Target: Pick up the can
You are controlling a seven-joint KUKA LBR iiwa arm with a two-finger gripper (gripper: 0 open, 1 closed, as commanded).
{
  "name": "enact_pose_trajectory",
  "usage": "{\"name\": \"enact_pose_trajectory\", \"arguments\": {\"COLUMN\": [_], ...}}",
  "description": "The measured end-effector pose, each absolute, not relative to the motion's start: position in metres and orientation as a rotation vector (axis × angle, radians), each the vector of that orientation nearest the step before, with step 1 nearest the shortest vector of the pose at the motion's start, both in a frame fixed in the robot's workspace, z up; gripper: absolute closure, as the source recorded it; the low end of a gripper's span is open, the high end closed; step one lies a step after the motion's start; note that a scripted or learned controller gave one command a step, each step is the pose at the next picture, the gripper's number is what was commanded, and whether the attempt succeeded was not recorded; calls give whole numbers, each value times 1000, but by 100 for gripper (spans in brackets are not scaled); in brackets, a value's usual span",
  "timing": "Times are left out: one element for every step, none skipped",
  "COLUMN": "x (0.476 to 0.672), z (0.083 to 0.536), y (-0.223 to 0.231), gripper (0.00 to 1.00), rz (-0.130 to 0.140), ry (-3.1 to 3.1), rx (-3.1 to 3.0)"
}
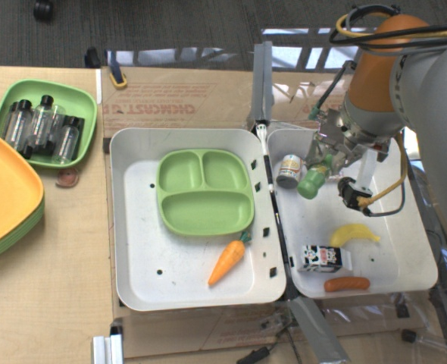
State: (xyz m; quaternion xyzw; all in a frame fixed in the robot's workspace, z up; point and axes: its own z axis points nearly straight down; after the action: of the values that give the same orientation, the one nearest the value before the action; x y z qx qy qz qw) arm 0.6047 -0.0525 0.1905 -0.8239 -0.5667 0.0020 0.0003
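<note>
- The table (49, 294) is carrying two white bins side by side, with a brown cardboard sheet (178, 101) lying behind them, its print reading reversed.
- The arm (405, 59) is reaching in from the right, its orange band sitting above the wrist and a yellow and black cable looping over it; its upper part is running off the frame.
- The left bin (132, 279) is holding a green divided plate (205, 189) and, just below it, a toy carrot (228, 262) lying at a slant.
- The right bin (405, 271) is partly covered by the arm along its far edge.
- A stack of orange plates (7, 196) is being cut off by the left edge, and a green tray (79, 108) of dark-capped bottles (42, 127) is sitting behind it.
- The hand (331, 158) is hanging over the far part of the right bin, and whether it is spread or pressed together is hard to make out among cables and shadow.
- A green cylinder (311, 182) is lying tilted just under the hand, touching or nearly touching it; which one cannot be told.
- The can (288, 170) is standing near the far left corner of the right bin, just beside the green cylinder.
- A banana (354, 235), a small black and white carton (322, 258) and a red sausage (346, 283) are lying nearer the front, well apart from the can.
</note>
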Motion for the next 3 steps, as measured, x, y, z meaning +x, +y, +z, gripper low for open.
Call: {"name": "enact_pose_trajectory", "arguments": {"x": [626, 626, 626], "z": [206, 213, 221], "y": [-28, -28, -29], "gripper": [100, 100, 100], "rz": [6, 13, 19], "ry": [-1992, -1995, -1998], "rx": [-2430, -2427, -2424]}}
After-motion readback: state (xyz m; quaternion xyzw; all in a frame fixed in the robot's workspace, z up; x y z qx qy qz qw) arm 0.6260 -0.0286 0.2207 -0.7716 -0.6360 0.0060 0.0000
